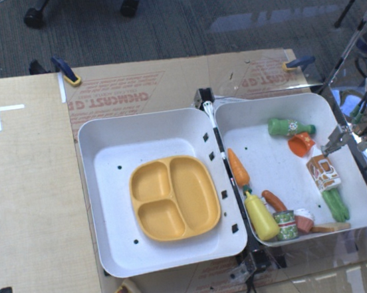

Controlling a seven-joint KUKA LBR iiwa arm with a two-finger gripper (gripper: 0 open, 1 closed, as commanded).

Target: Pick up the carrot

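The carrot [238, 167] lies along the left wall of the right bin [260, 113], just above a yellow bottle [260, 217]. A yellow tray [175, 197] sits in the left bin [108, 186]. The tool's state cannot be told.

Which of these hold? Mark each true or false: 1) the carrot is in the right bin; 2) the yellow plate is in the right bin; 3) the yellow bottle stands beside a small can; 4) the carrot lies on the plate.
1) True: the carrot lies by the left wall of the right bin.
2) False: the yellow plate sits in the left bin.
3) True: the yellow bottle is next to the can.
4) False: the carrot lies on the right bin's floor.
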